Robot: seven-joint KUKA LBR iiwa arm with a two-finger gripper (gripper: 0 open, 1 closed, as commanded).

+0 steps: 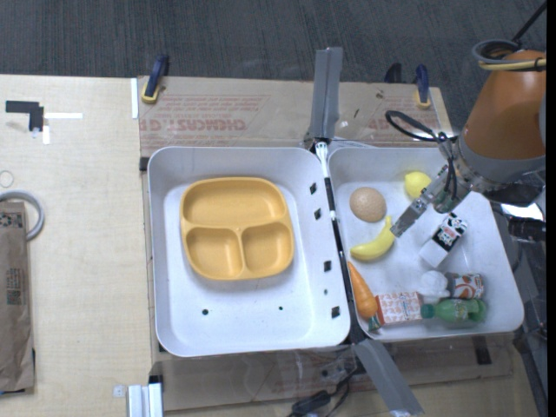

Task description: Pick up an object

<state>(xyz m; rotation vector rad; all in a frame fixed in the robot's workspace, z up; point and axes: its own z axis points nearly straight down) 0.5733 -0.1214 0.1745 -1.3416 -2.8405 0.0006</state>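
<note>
Gripper [407, 222] low in right bin [508, 268], tips just beside banana [373, 246] — nearest candidate for the pick. Finger opening: cannot tell; nothing visibly held. Risks: slipping off the banana's curved skin, or nudging it into the egg [368, 203] or carrot [363, 292] — crowding nearby. Small milk bottle [443, 239] close under the wrist, liable to be knocked. Yellow divided plate [236, 228] alone in left bin [165, 259], well apart.
</note>
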